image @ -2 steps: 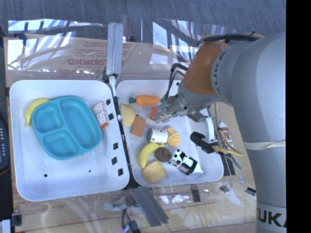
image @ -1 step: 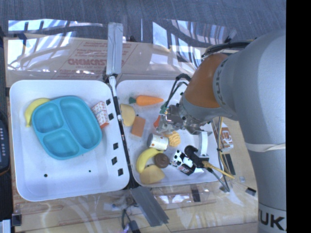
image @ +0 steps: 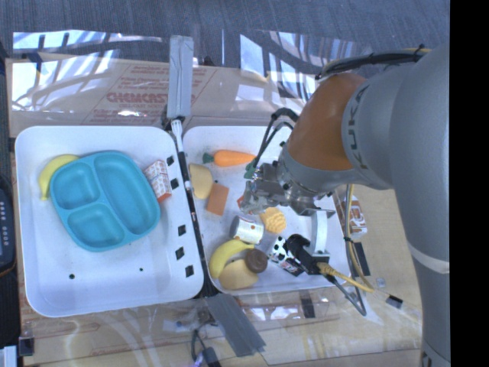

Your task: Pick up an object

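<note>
Objects for the pick crowd the right bin: an orange carrot near its far edge, a pale yellow wedge and an orange block along its left wall, a small white cup and a yellow knobbly ball mid-bin, and a banana, a tan lump with a brown cap and a black-and-white piece toward the near edge. The tool is low over the middle of this bin, just beside the cup and the knobbly ball, but the wrist hides its tip and I cannot tell how far it is open or whether it has hold of anything. Judged from that, the pick looks unfinished: nothing is seen lifted clear, and the grasp and the raise appear to be left. Room is tight here, with toys pressing in on the near and left sides of the tool and the bin's dividing wall close to the wedge and block; the freest space lies toward the bin's far right corner. The left bin carries a blue divided plate, a second banana at its far left corner and a small striped packet by the divider, with bare floor along its near edge.
</note>
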You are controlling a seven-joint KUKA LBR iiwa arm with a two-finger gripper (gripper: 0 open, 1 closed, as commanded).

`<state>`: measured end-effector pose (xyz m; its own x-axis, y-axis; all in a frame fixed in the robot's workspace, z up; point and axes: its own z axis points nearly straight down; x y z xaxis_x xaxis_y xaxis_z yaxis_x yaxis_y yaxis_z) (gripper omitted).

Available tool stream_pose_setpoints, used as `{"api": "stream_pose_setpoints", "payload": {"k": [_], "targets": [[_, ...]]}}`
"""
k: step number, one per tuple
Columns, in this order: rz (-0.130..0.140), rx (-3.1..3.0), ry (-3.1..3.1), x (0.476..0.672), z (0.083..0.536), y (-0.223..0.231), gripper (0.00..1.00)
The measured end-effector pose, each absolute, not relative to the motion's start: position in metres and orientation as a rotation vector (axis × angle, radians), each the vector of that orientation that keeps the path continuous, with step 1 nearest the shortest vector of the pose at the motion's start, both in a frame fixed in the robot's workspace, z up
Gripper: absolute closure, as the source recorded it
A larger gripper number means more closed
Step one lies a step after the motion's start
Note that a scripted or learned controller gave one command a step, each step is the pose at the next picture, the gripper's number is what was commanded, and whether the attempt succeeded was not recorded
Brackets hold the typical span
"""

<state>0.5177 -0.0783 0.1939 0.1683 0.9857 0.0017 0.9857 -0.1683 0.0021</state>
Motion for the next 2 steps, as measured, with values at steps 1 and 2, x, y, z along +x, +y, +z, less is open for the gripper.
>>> {"api": "stream_pose_setpoints", "payload": {"k": [1, 2], "targets": [[-0.006, 2.407, 2.028, 0.4975, 0.2024, -0.0213, 1.0], [-0.007, 2.409, 2.023, 0.4975, 0.2024, -0.0228, 0.0]]}}
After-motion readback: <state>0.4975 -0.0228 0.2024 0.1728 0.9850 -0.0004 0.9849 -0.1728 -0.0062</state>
